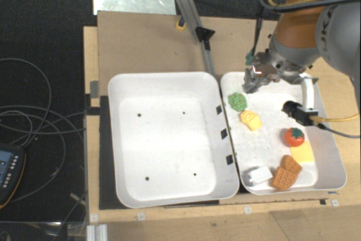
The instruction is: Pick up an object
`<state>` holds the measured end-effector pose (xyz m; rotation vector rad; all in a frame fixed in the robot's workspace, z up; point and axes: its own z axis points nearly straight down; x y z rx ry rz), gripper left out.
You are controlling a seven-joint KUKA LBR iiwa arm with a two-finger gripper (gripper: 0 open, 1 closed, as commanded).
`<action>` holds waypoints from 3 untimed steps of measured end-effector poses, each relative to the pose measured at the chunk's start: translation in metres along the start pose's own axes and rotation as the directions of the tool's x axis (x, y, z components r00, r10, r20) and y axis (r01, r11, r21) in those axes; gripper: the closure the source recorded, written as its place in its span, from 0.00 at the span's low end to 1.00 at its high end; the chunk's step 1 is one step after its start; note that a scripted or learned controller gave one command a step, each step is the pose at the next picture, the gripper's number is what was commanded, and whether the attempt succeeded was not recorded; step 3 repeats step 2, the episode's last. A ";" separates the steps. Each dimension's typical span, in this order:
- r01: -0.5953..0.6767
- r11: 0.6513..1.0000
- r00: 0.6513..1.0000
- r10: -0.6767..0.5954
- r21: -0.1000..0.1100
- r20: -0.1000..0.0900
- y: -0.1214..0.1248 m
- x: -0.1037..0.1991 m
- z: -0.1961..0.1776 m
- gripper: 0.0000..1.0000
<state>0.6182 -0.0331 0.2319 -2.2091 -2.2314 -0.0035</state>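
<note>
Six small objects are lying in the right bin, while the left bin is being left untouched. The gripper is being held over the far left part of the right bin, just beyond the green broccoli-like toy; whether it is gaping or closed cannot be told from this slant, and nothing is being seen in its grasp. The green toy is judged to be the nearest candidate, with the yellow corn-like piece lying just nearer the camera. For a clean pick, the descent is best being made straight over the toy's middle, so that the bin wall on the left is being avoided. The red tomato, yellow block, waffle pieces and white block are lying well apart and should not be disturbed.
</note>
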 end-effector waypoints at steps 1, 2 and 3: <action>0.000 1.000 1.000 0.000 0.001 0.000 -0.026 0.045 -0.005 1.00; 0.000 1.000 1.000 0.000 0.002 0.001 -0.048 0.087 -0.005 1.00; 0.000 1.000 1.000 0.000 0.002 0.001 -0.048 0.087 -0.005 1.00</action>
